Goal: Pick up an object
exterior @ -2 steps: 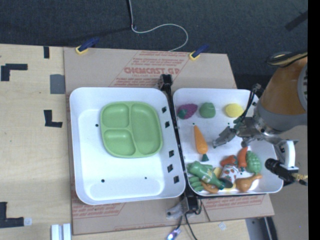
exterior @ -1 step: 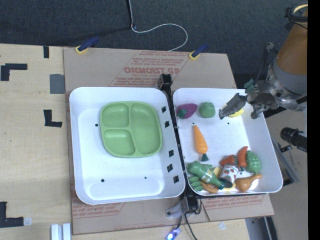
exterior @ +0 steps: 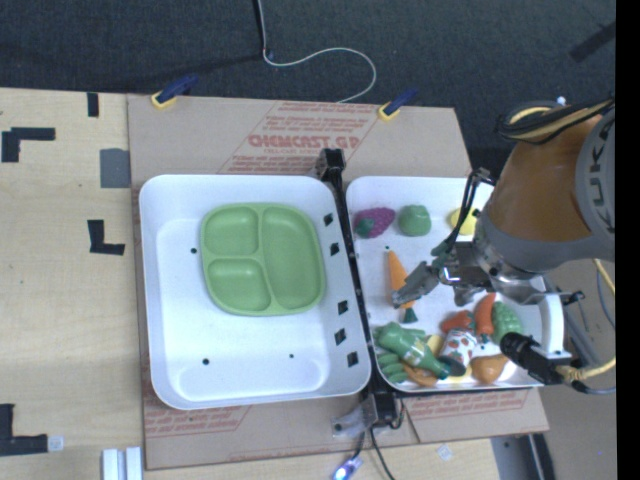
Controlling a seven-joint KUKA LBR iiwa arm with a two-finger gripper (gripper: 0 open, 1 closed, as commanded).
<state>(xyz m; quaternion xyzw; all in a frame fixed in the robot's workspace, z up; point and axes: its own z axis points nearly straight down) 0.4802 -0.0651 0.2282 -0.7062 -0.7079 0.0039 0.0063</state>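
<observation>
The right bin (exterior: 440, 190) holds several toy foods. An orange carrot (exterior: 396, 267) lies near its middle left. A purple piece (exterior: 375, 220) and a green piece (exterior: 414, 219) sit at the back. At the front lie green vegetables (exterior: 400, 342), a red and white piece (exterior: 461, 346) and an orange-brown piece (exterior: 488, 368). My gripper (exterior: 414, 288) hangs low over the bin, just right of the carrot and close to it. The arm's orange band (exterior: 545, 183) covers the bin's right side, and a yellow piece (exterior: 459, 217) peeks out beside it.
The left bin (exterior: 180, 368) holds a green divided plate (exterior: 265, 258). A black divider (exterior: 345, 258) runs between the bins. Both bins rest on a cardboard sheet (exterior: 290, 133). A white cable (exterior: 320, 60) loops across the dark floor behind.
</observation>
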